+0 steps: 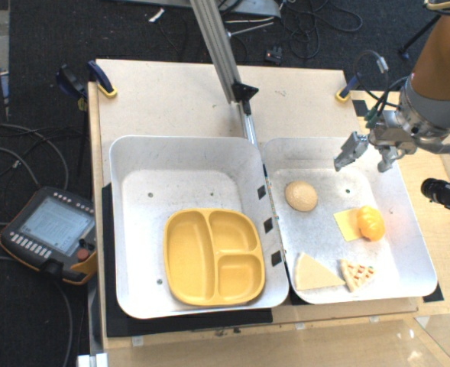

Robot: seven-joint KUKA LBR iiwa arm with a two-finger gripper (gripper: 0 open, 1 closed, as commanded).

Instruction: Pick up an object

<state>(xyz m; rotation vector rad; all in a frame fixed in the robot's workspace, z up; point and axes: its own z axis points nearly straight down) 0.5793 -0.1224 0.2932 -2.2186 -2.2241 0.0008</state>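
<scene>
Right bin (408,243) holding the candidates: a tan bun (302,196) toward its far left, a yellow slab (348,225) just right of middle with an orange piece (371,223) touching its right edge, a pale wedge (316,273) at the near side, and a small waffle-patterned slice (359,274) just beside the wedge on its right. Likely toy food, so probably light, stiff and smooth, not fragile. Bun looking the easiest pick: rounded, standing clear of the rest, best pinched across its widest part from above, though apt to roll or squirt out if taken off centre. Slab and wedge lying flat, offering little edge to grip; orange piece knobbly and a fair second choice, but crowded by the slab. Gripper (368,153) hanging over the far part of the right bin, well apart from every piece, fingers spread wide with nothing between them. Left bin (133,205) carrying a yellow three-compartment tray (213,257), broad and awkward for a two-finger hold. No brand, label or legible writing on any item; handheld screen (53,229) left of the table (171,102) too small to read.
</scene>
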